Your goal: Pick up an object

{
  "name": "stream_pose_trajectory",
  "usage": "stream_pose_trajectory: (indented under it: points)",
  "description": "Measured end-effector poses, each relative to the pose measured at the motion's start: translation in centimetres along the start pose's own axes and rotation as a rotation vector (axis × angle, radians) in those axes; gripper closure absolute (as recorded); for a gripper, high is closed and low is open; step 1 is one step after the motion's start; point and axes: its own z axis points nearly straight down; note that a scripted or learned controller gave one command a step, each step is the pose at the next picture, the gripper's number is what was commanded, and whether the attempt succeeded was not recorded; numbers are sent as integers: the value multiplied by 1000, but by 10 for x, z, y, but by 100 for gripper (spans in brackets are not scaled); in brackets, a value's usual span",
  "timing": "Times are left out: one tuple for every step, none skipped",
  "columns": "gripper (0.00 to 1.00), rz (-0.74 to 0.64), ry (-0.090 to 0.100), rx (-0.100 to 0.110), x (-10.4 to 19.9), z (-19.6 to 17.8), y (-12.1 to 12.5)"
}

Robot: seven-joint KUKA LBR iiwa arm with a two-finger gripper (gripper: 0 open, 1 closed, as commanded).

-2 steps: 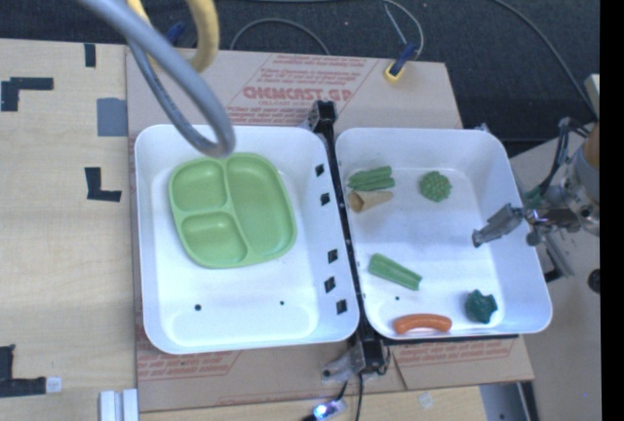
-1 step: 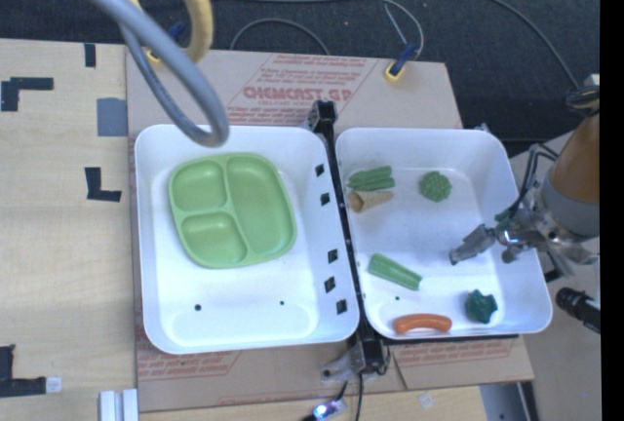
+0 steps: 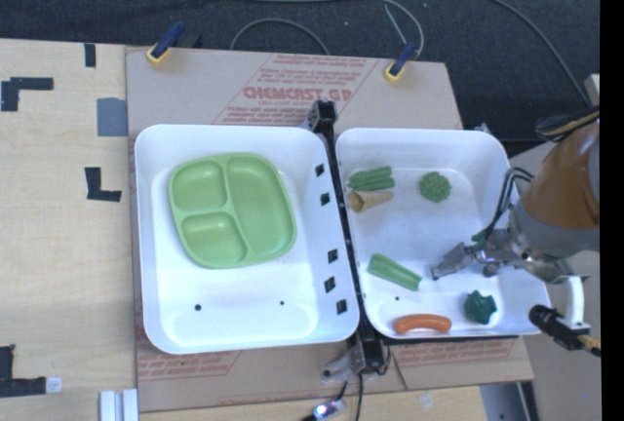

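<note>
My gripper (image 3: 446,267) hangs low over the middle of the right bin (image 3: 487,148), reaching in from the right edge. Nothing shows in its grasp. Just to its left lies a light green stick (image 3: 394,271). A dark green lumpy piece (image 3: 479,307) sits below and right of it. An orange sausage shape (image 3: 422,324) lies by the bin's front wall. Farther back are a green broccoli head (image 3: 435,186), a green ridged piece (image 3: 371,179) and a tan cone (image 3: 369,201).
The left bin (image 3: 156,244) holds a light green divided plate (image 3: 232,210). A black clamped divider (image 3: 336,234) runs between the two bins. The arm's orange band (image 3: 565,190) stands over the right bin's right wall. Cables cross the dark floor behind the bench.
</note>
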Motion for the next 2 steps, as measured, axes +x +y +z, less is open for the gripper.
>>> stream_pose_trajectory:
  points:
    - [0,0,-3,-5,0,5,0]
    - [100,0,-4,-6,-1,-4,2]
